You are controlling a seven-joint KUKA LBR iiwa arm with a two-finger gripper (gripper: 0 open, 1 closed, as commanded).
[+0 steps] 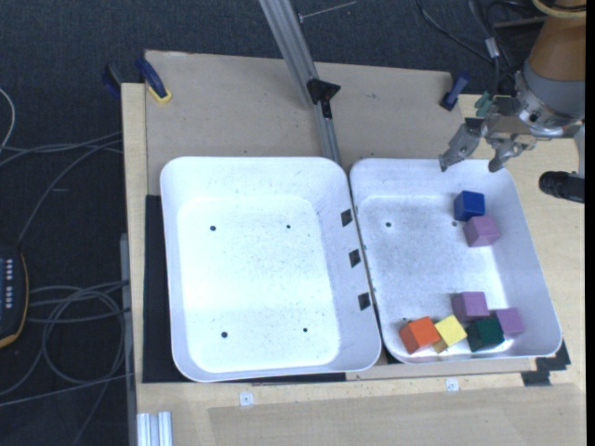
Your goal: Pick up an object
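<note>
Camera view: gripper [479,156], fingers spread and grasping nothing, hung at upper right over the right bin's [409,179] far rim, blue cube [469,203] lying just below it, other cubes at lower right; pick not yet begun, everything left.

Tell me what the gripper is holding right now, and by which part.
Nothing is held. The gripper hangs over the far rim of the right bin with its fingers spread and nothing between them. The blue cube lies apart in the bin.
</note>
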